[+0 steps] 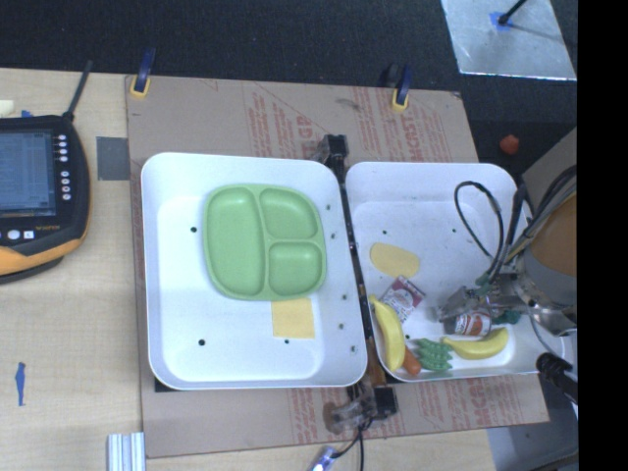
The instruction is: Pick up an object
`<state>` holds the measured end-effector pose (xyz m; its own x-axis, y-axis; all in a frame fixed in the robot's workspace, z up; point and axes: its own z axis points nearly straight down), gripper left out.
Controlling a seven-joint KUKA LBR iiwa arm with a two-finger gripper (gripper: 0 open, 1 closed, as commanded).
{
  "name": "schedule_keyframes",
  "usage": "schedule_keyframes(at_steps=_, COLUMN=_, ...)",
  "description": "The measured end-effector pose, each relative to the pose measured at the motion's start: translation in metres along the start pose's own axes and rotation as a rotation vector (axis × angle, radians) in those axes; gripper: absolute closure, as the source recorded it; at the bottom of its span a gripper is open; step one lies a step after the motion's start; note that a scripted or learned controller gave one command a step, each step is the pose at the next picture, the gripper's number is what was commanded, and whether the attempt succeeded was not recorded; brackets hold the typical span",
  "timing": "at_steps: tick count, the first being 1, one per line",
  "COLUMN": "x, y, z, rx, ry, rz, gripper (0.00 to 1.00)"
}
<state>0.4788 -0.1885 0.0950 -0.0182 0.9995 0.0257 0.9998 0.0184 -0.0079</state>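
Gripper [478,307]: low in right bin [432,180], near its right wall; finger state cannot be told.
Beneath gripper: small can [469,323], touching or just under it.
Banana [481,344]: just in front of can.
Second banana [389,334]: left side, by green toy [432,354].
Wrapper [403,292]; yellow oval [393,259]: mid-bin.
Left bin [167,263]: green plate [264,240], yellow square [293,317].
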Motion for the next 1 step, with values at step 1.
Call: schedule_keyframes(at_steps=1, x=-0.0006, y=-0.0001, z=-0.0099, rx=0.002, ry=-0.001, rz=-0.004, gripper=1.0)
